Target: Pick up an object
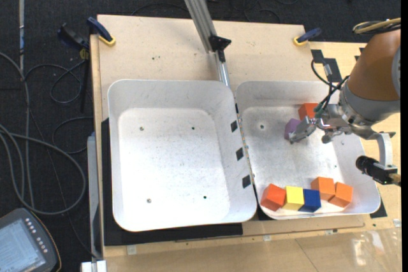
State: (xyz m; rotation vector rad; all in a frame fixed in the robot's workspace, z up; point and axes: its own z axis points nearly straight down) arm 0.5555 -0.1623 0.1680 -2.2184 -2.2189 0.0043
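Observation:
My gripper (313, 129) hangs low over the upper middle of the right bin (268, 99), at the end of the grey and orange arm coming in from the right. A small purple block (292, 127) lies just to its left, touching or nearly touching it. An orange block (307, 110) sits right behind the gripper, partly hidden by it. Along the bin's front wall lie an orange block (274, 196), a yellow block (294, 196), a blue block (311, 200) and two more orange blocks (324, 186) (343, 193).
The left bin (121, 137) stands beside the right one, with a shared raised rim between them. A slanted metal pole (194, 0) crosses the bench's back edge. Clamps sit at the bench's back corners.

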